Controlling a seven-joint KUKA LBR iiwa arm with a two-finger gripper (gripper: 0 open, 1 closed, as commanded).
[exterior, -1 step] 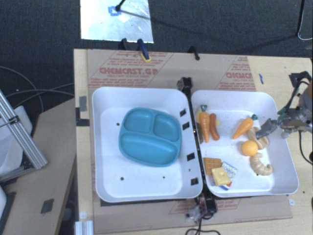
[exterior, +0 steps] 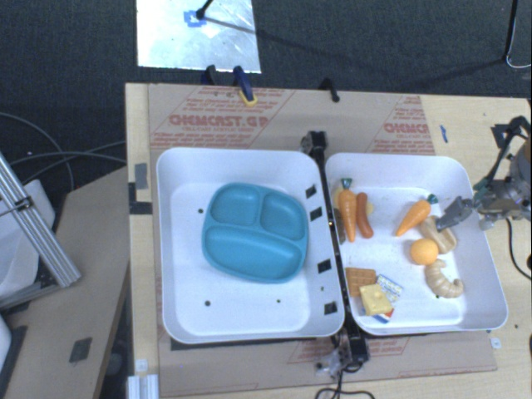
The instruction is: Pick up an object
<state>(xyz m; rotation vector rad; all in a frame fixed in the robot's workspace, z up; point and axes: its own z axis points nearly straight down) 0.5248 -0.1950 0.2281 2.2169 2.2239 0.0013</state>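
The right bin (exterior: 478,293) holds several toy foods. An orange carrot (exterior: 345,212) and a reddish sausage (exterior: 364,214) lie side by side near its left wall. A second carrot (exterior: 413,218) lies slantwise at the middle, with an orange ball (exterior: 424,251) and a beige croissant (exterior: 445,284) below it. A brown cracker (exterior: 360,278) and a yellow cheese wedge (exterior: 376,298) sit at the front left. My gripper (exterior: 455,214) reaches in over the bin's right side, just right of the second carrot and above a beige bread piece (exterior: 442,237). Nothing hangs from it.
The left bin (exterior: 179,223) holds a blue divided plate (exterior: 256,231). Black clips line the seam between the bins (exterior: 320,223). The grey arm (exterior: 509,191) comes in from the right edge. Cardboard lies under both bins.
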